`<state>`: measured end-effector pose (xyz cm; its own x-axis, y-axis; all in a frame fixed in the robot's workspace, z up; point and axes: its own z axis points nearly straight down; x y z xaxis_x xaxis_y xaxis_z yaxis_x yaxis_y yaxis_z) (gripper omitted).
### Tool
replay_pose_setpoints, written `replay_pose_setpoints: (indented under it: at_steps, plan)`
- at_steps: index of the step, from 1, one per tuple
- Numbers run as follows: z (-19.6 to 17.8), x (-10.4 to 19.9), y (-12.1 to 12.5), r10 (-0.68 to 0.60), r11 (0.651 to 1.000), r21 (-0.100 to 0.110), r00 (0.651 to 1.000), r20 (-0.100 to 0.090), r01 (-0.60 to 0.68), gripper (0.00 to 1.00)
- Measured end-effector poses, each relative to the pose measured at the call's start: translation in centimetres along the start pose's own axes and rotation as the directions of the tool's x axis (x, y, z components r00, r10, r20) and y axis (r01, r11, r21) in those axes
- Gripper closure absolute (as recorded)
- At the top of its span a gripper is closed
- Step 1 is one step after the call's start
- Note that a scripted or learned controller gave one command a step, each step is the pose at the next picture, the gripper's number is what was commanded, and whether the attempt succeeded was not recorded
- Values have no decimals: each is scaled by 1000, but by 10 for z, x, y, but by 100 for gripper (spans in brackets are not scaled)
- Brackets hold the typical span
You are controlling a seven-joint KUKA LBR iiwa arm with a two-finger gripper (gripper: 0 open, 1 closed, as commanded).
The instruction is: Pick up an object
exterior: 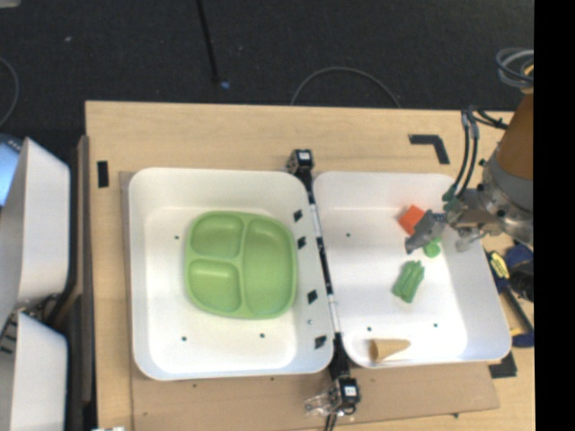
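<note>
A pale wooden worktop (216, 133) carried two shallow white plastic bins side by side, the left bin (148, 241) and the right bin (359, 205) joined along a black-clipped seam. A light green divided plastic plate (241, 263) with three compartments lay flat in the middle of the left bin. Thin black cables (205, 30) trailed over the dark floor (108, 34) beyond the worktop.

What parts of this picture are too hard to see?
- Gripper, camera view: too small and blurred to show whether it holds anything.
- Green ball: partly covered by the gripper.
- Arm: cut off by the right edge.
- Orange block: shape blurred.
</note>
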<state>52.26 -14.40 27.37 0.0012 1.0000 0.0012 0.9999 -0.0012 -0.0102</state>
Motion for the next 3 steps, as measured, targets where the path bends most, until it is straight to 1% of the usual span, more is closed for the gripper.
replay_pose_setpoints:
  at_steps: [1,2,3]
  plan:
    - [-6,0,2,-3,1000,-11,1000,2,3,0]
    - [38,0,-3,-1,1000,-8,1000,2,1,0]
    - [91,9,0,3,1000,-7,1000,1,-3,0]
